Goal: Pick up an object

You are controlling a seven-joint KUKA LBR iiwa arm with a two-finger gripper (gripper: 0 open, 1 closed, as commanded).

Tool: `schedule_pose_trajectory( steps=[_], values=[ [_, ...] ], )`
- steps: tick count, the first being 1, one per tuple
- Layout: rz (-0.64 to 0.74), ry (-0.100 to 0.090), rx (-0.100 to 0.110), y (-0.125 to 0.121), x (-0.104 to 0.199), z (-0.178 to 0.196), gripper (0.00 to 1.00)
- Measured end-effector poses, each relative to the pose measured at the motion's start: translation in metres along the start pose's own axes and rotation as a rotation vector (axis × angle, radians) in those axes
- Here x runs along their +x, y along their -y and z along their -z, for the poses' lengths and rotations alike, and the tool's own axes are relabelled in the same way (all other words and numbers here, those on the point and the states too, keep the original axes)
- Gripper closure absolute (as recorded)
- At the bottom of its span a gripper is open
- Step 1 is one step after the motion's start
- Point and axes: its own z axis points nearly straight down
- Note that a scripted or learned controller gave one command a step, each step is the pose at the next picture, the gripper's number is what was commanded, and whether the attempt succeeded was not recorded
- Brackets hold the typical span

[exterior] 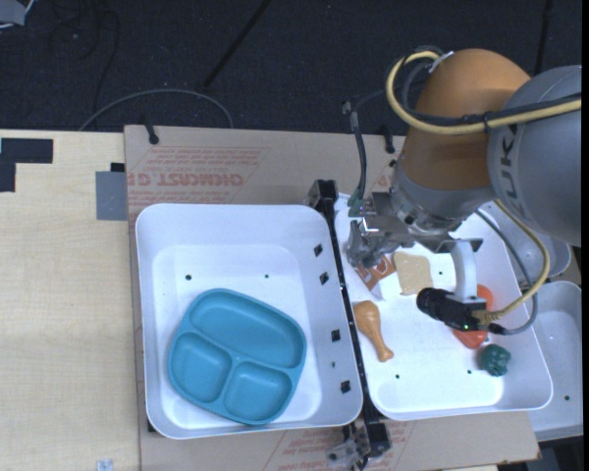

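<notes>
A: Where does the two-finger metal pincer (373, 253) sit, and what is it doing?

B: It hangs low over the upper left part of the right-hand shallow white plastic bin (442, 391), close to the wall it shares with the left-hand shallow white plastic bin (162, 263). The wrist hides its tips, so I cannot tell whether it is spread or pressed together, and nothing can be seen pinched in it.

A: Which thing is nearest for picking up?

B: Judging by position, the tan drumstick-shaped toy (372, 328). It lies just below the pincer in the view, a little to its right, loose on the bin floor. Its long axis runs on a slant, thick end up-left toward the pincer and thin end down-right. A pale beige flat square piece (412, 273) lies just right of the pincer, partly under the wrist.

A: And the count?

B: One arm, so no choice of reach. In the right bin: one drumstick, one beige square, one red-orange rounded piece (481, 297) partly behind a black cylinder on the arm (442, 307), and one small dark green knobbly toy (493, 360) farthest down-right. Something reddish sits directly under the pincer, too hidden to name. In the left bin: one blue three-compartment plastic plate (238, 356), well to the pincer's left.
</notes>
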Motion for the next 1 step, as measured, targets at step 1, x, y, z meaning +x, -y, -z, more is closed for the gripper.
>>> schedule_pose_trajectory(
  steps=[1],
  values=[
    [-0.001, 0.002, 0.002, 0.0161, 0.0448, -0.0186, 1.0]
  ],
)
